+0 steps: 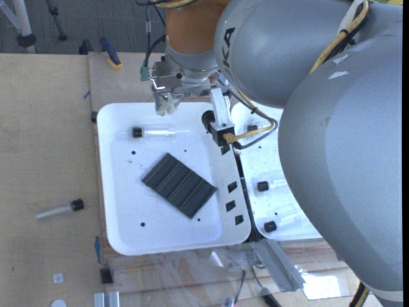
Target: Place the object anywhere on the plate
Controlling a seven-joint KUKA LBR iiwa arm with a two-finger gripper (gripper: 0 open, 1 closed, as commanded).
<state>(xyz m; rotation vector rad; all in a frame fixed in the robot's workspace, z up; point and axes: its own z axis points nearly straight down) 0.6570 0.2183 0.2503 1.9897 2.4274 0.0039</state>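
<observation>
**Ana:** White plastic everywhere: the left bin sits centre frame, and the gripper hangs over its upper edge, below the orange band of the arm.

**Ben:** Anything in the jaws?

**Ana:** Can't tell whether they're open or closed; they're too small and blurred up there. Nothing shows between them.

**Ben:** Where's the object?

**Ana:** A clear tube with a black cap lies on its side in the upper part of that bin, just below the gripper and apart from it. Lower down, centre of the bin, lies the dark ribbed plate, turned at an angle. Tube and plate aren't touching.

**Ben:** And elsewhere?

**Ana:** Two more capped tubes lie in the right bin, partly under the arm. Another tube rests on the bench at lower left, well outside the bins.
</observation>
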